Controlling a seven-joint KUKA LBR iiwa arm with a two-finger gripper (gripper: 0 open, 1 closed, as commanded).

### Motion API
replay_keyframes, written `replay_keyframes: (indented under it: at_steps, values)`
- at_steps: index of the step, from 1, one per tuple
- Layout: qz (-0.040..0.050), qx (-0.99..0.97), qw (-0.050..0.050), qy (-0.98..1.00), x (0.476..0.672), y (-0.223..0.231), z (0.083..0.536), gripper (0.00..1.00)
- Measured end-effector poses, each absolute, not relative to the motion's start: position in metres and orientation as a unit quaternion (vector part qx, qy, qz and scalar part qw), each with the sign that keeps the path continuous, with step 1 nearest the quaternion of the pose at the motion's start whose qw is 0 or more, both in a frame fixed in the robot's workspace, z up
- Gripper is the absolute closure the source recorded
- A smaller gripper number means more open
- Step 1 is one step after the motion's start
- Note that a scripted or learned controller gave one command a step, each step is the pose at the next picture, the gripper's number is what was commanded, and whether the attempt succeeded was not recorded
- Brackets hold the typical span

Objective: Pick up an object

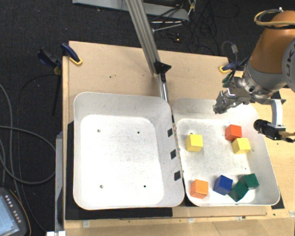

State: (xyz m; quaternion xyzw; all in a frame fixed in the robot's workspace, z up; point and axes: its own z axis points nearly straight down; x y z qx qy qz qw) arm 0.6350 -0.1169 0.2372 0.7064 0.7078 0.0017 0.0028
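Several small blocks lie in the right bin (207, 106). A yellow block (195, 142) sits near its left wall. A red block (233, 132) and a second yellow block (241, 145) lie toward the right side. Along the front are an orange block (199, 188), a blue block (223, 184) and two green blocks (246, 185) close together. My gripper (220, 107) hangs above the bin's far rim, up and left of the red block, with nothing seen between its fingers.
The left bin (119, 148) takes up the bench's left half. A slanted metal pole (144, 33) runs down to the gap between the bins. Clamps (72, 54) sit at the bench's far corners. A black fitting (267, 129) projects from the wrist over the right rim.
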Motion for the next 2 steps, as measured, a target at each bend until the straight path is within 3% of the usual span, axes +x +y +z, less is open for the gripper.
replay_keyframes:
  at_steps: [1, 2]
  values:
    - [0.0011, 0.704, 0.001, 0.710, 0.649, -0.068, 0.235, 1.00]
    - [0.0004, 0.704, 0.000, 0.710, 0.643, -0.019, 0.232, 1.00]
